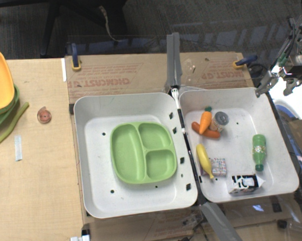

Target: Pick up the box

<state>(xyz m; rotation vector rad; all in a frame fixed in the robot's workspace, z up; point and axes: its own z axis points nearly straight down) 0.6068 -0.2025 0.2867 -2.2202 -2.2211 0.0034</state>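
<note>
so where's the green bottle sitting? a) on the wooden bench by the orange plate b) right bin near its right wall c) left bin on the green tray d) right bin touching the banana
b: the green bottle lies in the right bin close to its right wall, apart from the banana.

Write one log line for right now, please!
stage: box not picked | box: right bin, beside banana | left bin: green tray | hand: outside right bin's far right corner
</note>
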